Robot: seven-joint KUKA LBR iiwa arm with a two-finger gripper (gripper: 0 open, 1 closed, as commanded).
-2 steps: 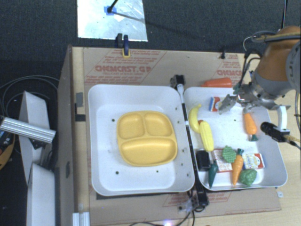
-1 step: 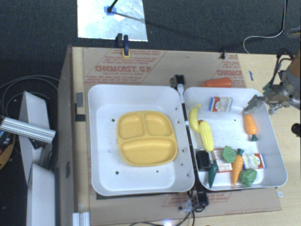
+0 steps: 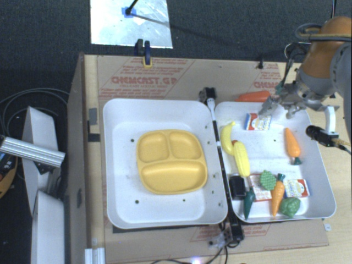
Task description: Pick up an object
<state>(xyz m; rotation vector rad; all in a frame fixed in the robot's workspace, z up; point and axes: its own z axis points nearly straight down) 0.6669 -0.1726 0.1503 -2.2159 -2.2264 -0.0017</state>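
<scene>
Camera view looks down on two white bins: the left bin (image 3: 118, 202) carries a yellow divided plate (image 3: 170, 161), and the right bin (image 3: 322, 188) holds toy food. Above that bin's far corner hangs the gripper (image 3: 268, 110), and I cannot tell its state from this slant. Just under it lies a small carton (image 3: 257, 122), white with red and blue print, flat against the bin's back wall. It looks light and stiff, best taken across its narrow sides. Nearby lie a corn cob (image 3: 241, 158), a banana (image 3: 225, 138) and a carrot (image 3: 292, 144).
</scene>
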